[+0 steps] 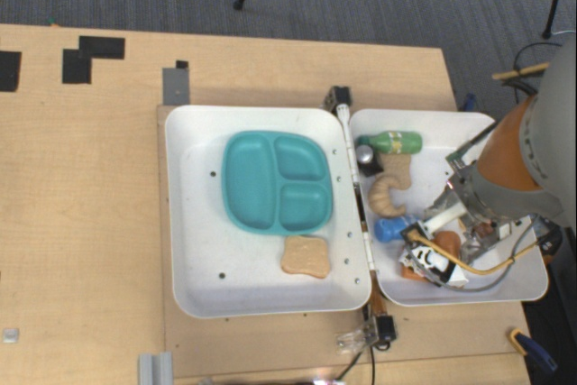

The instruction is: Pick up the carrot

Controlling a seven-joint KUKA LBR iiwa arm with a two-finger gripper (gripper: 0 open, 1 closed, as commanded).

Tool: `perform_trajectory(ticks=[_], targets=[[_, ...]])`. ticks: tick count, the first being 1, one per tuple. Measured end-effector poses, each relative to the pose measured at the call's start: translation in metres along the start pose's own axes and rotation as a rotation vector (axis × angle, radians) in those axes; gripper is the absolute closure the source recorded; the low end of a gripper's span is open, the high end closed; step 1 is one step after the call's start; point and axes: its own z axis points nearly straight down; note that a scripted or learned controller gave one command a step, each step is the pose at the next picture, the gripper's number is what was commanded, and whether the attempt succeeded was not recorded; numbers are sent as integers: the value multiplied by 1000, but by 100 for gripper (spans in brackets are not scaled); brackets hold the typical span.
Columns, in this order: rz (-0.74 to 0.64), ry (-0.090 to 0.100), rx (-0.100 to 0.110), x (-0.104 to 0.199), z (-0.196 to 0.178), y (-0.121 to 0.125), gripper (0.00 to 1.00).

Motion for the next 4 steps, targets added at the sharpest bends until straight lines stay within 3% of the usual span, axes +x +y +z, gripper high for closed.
perform_trajectory(ticks=[1, 2, 3, 4], targets=[[168, 0, -6, 44, 1, -31, 0], [96, -3, -3, 107, -26, 67, 0], [42, -2, -1, 57, 0, 70, 0], [174, -1, 1, -19, 0, 21, 0]])
